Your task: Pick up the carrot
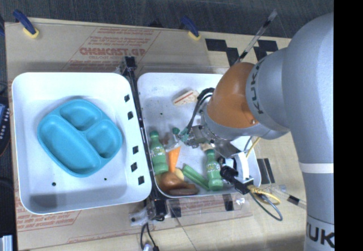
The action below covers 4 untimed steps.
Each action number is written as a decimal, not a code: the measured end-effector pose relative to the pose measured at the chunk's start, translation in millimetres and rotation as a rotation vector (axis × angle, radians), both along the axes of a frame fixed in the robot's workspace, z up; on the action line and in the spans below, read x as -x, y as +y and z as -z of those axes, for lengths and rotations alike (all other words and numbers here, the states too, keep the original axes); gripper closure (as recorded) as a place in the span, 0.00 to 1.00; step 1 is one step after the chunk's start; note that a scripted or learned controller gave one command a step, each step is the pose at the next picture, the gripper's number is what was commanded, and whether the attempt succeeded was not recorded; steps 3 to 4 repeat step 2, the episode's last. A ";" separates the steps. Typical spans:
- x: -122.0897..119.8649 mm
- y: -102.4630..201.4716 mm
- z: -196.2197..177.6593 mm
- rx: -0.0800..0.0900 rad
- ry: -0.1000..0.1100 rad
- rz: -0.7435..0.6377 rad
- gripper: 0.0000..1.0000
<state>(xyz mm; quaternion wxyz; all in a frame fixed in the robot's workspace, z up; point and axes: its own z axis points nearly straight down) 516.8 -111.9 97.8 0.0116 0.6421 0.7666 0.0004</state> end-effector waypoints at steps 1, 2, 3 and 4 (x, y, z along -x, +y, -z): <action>2.0 2.3 -6.8 -0.004 0.014 -0.017 1.00; -13.0 88.8 -95.2 -0.017 0.021 0.190 1.00; -13.0 88.8 -95.2 -0.017 0.021 0.190 1.00; -13.0 88.8 -95.2 -0.017 0.021 0.190 1.00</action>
